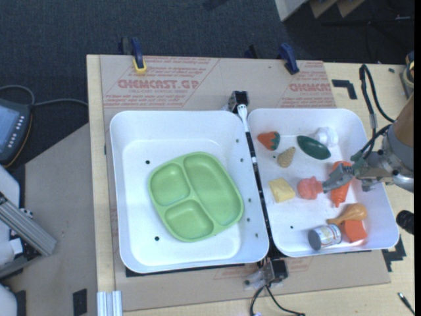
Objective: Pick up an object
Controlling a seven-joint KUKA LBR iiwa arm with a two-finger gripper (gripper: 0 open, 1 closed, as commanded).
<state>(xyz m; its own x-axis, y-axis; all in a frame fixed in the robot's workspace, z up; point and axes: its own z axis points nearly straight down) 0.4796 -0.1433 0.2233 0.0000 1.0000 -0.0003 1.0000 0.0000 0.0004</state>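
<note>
Two bins sit side by side, probably so stuff moves from one to the other. Nearest, around 5 o'clock in the right bin [284, 241], there's a metal can [324, 236]. Further up at 3 o'clock the gripper [343, 176] hovers over an orange carrot [340, 193], likely its target. Left bin [125, 176] holds a green tray [195, 195].
</note>
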